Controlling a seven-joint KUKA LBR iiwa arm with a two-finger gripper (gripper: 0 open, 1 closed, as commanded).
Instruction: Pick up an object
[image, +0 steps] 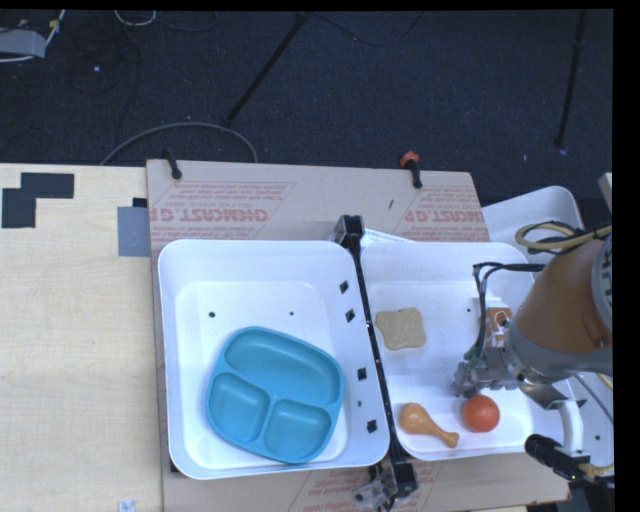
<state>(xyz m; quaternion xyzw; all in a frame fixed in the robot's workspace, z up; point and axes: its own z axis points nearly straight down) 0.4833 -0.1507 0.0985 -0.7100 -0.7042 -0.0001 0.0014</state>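
The right bin holds a tan slice of bread near its middle, an orange drumstick-shaped toy at the front, and a red ball at the front right. My gripper reaches in from the right and hangs low just above and behind the red ball, to the right of the bread. The arm's orange band covers the bin's right side. I see nothing held between the fingers.
The left bin holds a blue divided plate. A black divider runs between the two bins. Cardboard lies under both bins, and a cable loops at the right rim.
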